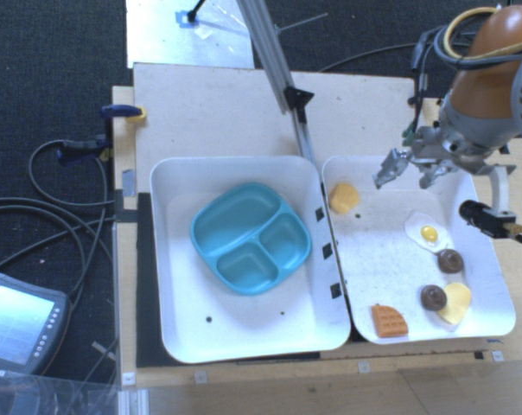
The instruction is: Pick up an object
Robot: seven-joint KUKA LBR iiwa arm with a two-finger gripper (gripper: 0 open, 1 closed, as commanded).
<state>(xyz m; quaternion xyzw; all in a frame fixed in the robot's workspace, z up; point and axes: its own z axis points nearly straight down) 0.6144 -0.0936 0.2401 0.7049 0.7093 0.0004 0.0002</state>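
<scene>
Camera view: round-cornered blue plastic divided plate (251,249) in smooth left bin (170,258).

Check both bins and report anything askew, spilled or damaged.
Nothing looks spilled or broken. The blue divided plate sits at an angle in the left bin. One brown round piece touches the pale yellow piece in the right bin.

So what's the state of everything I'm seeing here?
Two-finger tool: open, holding nothing, above the right bin.
Blue three-compartment plastic plate: flat in left white bin.
Yellow toy chunk: lying loose.
Toy fried egg: flat.
Orange waffle-textured toy: flat, near the front wall.
</scene>
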